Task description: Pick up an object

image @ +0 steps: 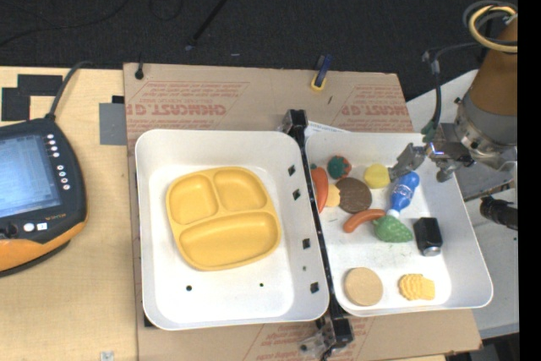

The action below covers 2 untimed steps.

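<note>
Currently, end effector (423, 155): above the far-right corner of the right bin (473, 254); whether it is released or clenched, I cannot tell.
Nearest thing: blue bottle (404, 190), just near-left of the end effector, long axis running far-right to near-left.
Beside it: yellow ball (377, 176) left, green piece (393, 229) nearer.
Left bin (156, 224): yellow divided plate (223, 216).
Judgement: the bottle needs the shortest reach.

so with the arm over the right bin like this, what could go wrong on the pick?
1. Clutter: the blue bottle, green toy, brown piece and orange sausage sit tightly grouped, so the pincer may nudge neighbours or catch two.
2. The bottle lies tilted, so it could roll or slip from a grasp.
3. The pincer hangs near the right bin's rim; a low approach might clip it.
</note>
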Available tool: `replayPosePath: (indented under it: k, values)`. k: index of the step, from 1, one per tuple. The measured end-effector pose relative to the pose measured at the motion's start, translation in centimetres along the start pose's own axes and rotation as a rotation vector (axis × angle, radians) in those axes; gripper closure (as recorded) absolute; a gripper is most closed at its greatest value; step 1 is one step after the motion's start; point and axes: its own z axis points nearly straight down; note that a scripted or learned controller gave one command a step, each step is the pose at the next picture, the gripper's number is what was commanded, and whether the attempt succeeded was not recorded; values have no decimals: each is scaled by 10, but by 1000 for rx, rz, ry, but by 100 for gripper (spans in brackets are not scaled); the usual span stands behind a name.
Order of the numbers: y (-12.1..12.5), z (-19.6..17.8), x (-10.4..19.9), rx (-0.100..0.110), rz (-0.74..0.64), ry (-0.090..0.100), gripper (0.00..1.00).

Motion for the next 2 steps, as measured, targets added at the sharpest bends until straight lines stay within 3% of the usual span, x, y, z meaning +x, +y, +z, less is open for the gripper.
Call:
replayPosePath:
  k: [1, 2]
  values:
    - [-29, 6, 95, 6, -7, 5, 0]
    - [-72, 56, 136, 11, -2, 3, 0]
